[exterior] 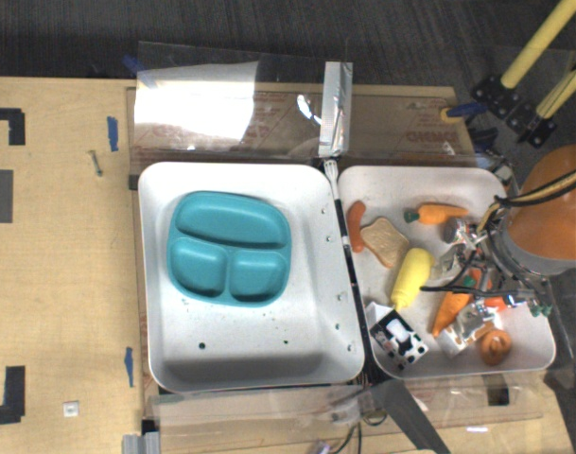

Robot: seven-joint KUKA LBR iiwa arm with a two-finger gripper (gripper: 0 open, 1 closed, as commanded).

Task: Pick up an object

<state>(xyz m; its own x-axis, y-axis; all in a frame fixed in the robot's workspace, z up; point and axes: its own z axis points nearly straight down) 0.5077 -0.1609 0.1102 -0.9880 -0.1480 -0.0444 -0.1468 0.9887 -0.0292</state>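
Right bin [533, 359]: I see toy foods crowded under my gripper [472, 296]; whether the jaws are parted I cannot tell. The yellow corn-like piece [410, 277], centre-left, looks light, rigid, smooth plastic; I would grip across its narrow waist. Left bin [174, 357] holds a teal divided tray [230, 246].

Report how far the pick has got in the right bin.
Done: the gripper is down inside the right bin, among the toy food. In hand: nothing visibly; whether its fingers have closed on anything is unclear. Left: the grasp and lift. The yellow corn, bread slice and carrot lie on the bin floor; the teal tray sits in the left bin.
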